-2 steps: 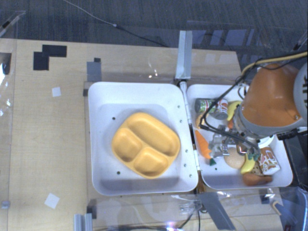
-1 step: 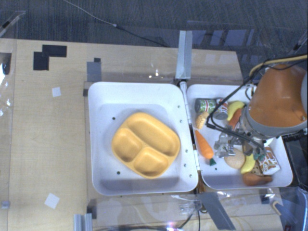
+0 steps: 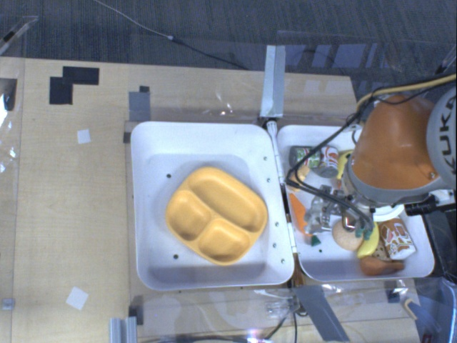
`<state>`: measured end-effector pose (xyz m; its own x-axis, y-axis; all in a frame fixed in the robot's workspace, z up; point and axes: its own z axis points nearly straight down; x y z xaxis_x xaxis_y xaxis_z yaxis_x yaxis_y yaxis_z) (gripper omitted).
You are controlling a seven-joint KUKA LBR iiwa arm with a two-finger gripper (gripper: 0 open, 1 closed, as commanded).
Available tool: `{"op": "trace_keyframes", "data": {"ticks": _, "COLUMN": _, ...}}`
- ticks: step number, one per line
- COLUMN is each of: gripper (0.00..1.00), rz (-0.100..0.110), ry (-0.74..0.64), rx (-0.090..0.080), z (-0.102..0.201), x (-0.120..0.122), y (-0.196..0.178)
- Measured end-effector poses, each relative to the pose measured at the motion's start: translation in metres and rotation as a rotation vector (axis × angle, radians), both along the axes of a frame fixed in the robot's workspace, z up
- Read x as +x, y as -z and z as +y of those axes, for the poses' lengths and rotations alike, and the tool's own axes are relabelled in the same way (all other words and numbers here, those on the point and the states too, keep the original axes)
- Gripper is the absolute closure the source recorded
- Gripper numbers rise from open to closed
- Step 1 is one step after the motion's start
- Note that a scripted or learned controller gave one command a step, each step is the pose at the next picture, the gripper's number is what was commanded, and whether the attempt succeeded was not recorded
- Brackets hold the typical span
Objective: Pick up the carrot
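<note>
The carrot (image 3: 298, 212), orange with a small green top, lies along the left wall of the right bin (image 3: 425, 266). My gripper (image 3: 319, 216) hangs low over that bin, just right of the carrot, at the end of the orange-banded arm. The metal fingers are small and cluttered by cables. Nothing shows clearly between them.
The left bin (image 3: 150, 191) holds a yellow divided plate (image 3: 216, 214). Around the gripper in the right bin lie a banana (image 3: 368, 242), a round bun (image 3: 347, 237), a snack packet (image 3: 397, 239), a brownish fruit (image 3: 378, 266) and a green packet (image 3: 303, 154). The arm covers the bin's back right.
</note>
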<state>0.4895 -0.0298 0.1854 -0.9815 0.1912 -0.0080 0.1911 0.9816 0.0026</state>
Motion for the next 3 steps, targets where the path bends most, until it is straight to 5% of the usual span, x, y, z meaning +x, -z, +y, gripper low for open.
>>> {"op": "trace_keyframes", "data": {"ticks": 1, "gripper": 0.00, "rz": 0.001, "ry": 0.511, "rx": 0.002, "z": -0.047, "x": -0.001, "y": 0.000}}
{"op": "trace_keyframes", "data": {"ticks": 2, "gripper": 0.00, "rz": -0.010, "ry": 0.618, "rx": 0.006, "z": -0.057, "x": 0.026, "y": 0.094}}
{"op": "trace_keyframes", "data": {"ticks": 3, "gripper": 1.00, "rz": -0.019, "ry": 0.611, "rx": 0.007, "z": -0.056, "x": 0.029, "y": 0.083}}
